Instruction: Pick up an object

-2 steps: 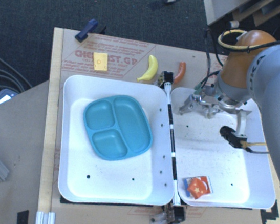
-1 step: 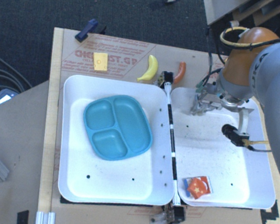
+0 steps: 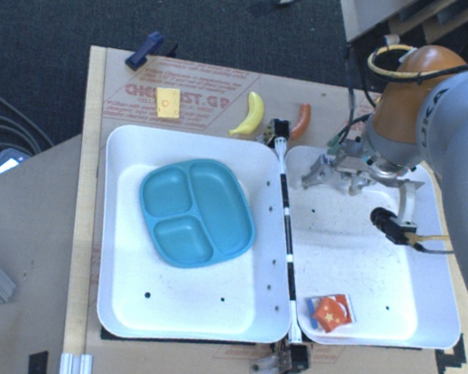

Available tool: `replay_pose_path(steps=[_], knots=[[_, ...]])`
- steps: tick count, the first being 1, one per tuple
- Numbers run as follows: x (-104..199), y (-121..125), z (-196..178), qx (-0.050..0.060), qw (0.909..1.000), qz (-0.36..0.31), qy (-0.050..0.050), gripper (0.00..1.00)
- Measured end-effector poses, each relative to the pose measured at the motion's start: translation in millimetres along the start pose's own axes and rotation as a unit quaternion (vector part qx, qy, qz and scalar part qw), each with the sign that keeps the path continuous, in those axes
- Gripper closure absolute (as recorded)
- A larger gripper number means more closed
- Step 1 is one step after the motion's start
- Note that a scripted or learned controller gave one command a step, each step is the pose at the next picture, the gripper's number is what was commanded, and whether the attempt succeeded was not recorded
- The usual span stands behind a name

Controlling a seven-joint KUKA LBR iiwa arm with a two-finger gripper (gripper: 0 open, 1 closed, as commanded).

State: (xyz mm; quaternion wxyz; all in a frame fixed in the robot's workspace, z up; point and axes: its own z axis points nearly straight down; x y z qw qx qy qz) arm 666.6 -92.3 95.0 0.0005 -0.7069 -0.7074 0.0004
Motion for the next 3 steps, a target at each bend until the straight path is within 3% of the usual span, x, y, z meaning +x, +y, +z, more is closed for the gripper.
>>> replay_pose_path(steps=[1, 2, 3], knots=[[0.2, 0.6, -10.4, -0.001, 1.0, 0.0, 0.0, 1.0], [0.2, 0.5, -10.2, -0.001, 1.0, 0.0, 0.0, 0.0], [0.4, 1.1, -20.6, -0.002, 1.0, 0.0, 0.0, 1.0]])
